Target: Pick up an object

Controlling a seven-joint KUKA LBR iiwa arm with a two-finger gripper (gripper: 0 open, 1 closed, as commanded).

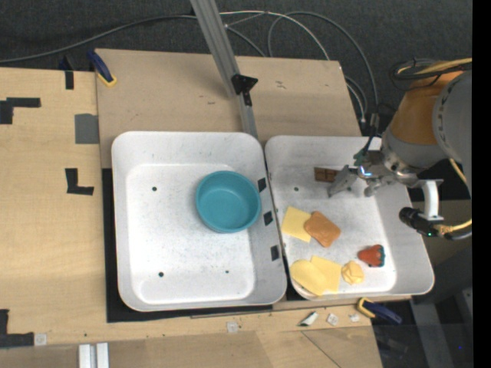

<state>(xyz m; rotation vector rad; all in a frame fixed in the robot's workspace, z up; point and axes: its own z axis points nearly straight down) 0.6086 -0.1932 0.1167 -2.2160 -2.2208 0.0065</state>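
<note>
My gripper [353, 188] hangs over the upper middle of the right bin [406, 282], open, with nothing between its fingers. A small brown block [324, 175] lies just to its left, close to the left fingertip. Lower in that bin lie a pale yellow slice [294, 225] and an orange-brown bun-like piece [323, 229] leaning on it. Near the front are a larger yellow piece [316, 275], a small yellow lump [352, 272] and a red item [371, 256]. A teal bowl [227, 201] stands upright in the left bin [138, 228].
A grey metal pole [219, 37] slants from the top down to the gap between the bins. Cables [307, 25] loop behind the right bin. The arm's orange band [418, 113] sits at the right edge. Blue-and-yellow clamps [102, 67] hold the board's corners.
</note>
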